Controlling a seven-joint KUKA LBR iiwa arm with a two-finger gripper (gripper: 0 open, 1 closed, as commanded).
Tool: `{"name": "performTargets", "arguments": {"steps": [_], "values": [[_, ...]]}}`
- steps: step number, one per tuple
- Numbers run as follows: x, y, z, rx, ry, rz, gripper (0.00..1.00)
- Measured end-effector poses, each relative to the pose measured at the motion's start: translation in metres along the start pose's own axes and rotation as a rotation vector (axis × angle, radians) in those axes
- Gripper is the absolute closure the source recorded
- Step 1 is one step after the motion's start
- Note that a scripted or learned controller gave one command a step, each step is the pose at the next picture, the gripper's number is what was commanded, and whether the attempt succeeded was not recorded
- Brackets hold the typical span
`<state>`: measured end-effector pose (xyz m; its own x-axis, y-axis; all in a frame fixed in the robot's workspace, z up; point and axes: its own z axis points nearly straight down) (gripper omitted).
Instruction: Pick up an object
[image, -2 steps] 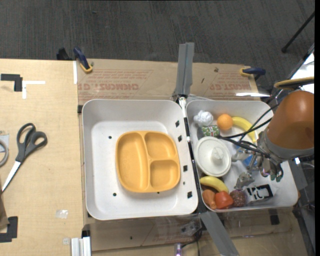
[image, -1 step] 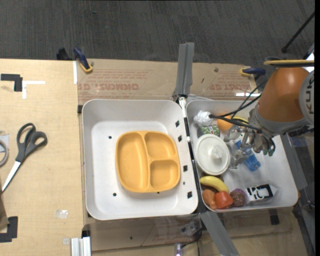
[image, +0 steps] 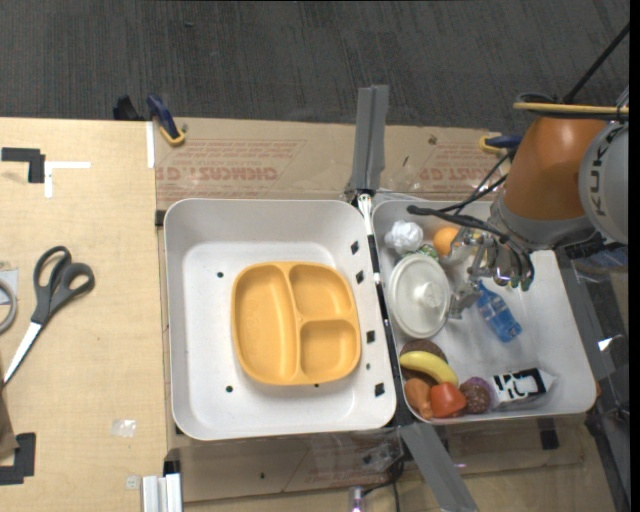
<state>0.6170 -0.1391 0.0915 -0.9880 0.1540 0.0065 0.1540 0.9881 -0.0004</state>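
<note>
Pick not yet done, nothing lifted.
Gripper (image: 487, 268) low in right bin (image: 560, 320), above blue bottle (image: 497, 314), beside white lid (image: 419, 293); claw state: cannot tell. Banana (image: 430, 367), tomato (image: 447, 399) etc. lying near front wall; yellow divided plate (image: 296, 322) in left bin (image: 190, 330).

I see a matt yellow plastic plate (image: 296, 323) in the smooth white bin (image: 190, 300). At its three o'clock sits a glossy white lid (image: 418, 296) (plastic, apparently). The bench (image: 80, 400) looks like pale wood.
</note>
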Motion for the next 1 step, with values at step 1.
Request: {"name": "performTargets", "arguments": {"steps": [1], "values": [[0.0341, -0.0842, -0.0027, 0.001, -0.013, -0.181, 0.0]]}}
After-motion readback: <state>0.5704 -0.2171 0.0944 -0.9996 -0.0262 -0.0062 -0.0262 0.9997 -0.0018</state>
